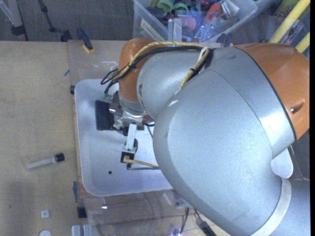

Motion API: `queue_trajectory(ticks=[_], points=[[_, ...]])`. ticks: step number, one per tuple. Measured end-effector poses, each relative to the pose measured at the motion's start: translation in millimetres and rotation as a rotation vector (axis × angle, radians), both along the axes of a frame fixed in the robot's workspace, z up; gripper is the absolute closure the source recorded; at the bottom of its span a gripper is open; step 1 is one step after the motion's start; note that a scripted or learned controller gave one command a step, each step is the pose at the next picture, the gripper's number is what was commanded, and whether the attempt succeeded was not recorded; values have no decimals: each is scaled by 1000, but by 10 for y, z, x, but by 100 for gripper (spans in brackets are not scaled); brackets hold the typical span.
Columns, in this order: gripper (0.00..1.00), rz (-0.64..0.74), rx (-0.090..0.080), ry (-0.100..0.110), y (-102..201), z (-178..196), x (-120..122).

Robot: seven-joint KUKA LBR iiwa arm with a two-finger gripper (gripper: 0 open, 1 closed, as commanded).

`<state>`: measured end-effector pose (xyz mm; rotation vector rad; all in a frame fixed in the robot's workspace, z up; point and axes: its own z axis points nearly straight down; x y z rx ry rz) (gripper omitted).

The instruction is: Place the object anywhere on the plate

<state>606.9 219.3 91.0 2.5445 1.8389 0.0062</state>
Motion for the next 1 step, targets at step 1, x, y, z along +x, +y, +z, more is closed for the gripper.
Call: queue_trajectory(ticks=[1], points=[[100, 506, -2, -8, 56, 5, 317]])
